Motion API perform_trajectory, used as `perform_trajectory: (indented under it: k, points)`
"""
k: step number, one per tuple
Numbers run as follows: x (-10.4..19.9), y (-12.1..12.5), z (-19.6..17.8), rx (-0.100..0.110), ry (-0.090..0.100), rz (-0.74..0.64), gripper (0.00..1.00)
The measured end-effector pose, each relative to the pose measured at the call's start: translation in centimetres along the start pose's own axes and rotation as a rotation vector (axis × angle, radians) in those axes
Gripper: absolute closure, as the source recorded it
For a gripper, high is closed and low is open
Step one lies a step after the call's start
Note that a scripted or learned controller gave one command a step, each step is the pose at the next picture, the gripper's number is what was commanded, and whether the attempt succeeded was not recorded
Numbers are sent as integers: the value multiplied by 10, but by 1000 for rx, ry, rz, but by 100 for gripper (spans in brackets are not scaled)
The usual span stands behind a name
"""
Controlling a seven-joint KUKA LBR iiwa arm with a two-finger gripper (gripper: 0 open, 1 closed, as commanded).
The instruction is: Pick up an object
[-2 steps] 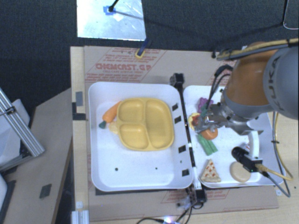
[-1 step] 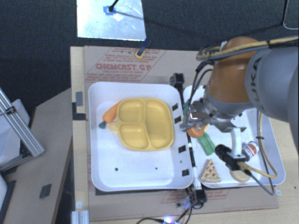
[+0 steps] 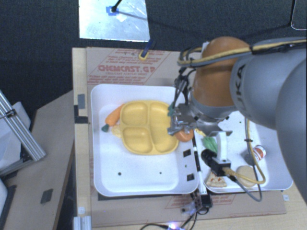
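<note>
We see the arm reaching in over the divide between the two bins, its wrist hanging low so that the gripper (image 3: 178, 124) sits at the right edge of the left bin (image 3: 139, 181). That low, near-vertical pose suits a pick from above, and we judge the program is aiming at whatever lies along that edge.

In the left bin a yellow divided tray (image 3: 144, 127) lies toward the far half, its compartments facing up. A toy carrot (image 3: 112, 116) rests against the tray's left rim, close to the bin's far-left corner. At the tray's right rim, an orange object (image 3: 183, 136) peeks out just under the gripper hardware, touching or nearly touching the tray; a green bit (image 3: 170, 111) shows just beyond it.

We take the orange object as the likely target. It lies directly beneath and slightly right of the gripper, but the wrist hides the contact, so we cannot tell how the jaws stand, nor whether anything sits between them.

In the right bin (image 3: 280, 176), near its front edge, lie a green piece (image 3: 209, 143), a pale rounded item (image 3: 245, 174) and a small red-and-white item (image 3: 259, 152), well clear of the gripper.
</note>
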State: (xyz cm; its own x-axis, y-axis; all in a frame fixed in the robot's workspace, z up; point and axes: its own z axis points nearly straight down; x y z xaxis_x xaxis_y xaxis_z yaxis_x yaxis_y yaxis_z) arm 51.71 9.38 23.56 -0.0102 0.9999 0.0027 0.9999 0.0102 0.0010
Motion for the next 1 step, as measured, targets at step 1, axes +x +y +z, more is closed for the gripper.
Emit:
perform_trajectory:
  k: [1]
  points:
    - [15, -2, 3, 0, -2, 4, 100]
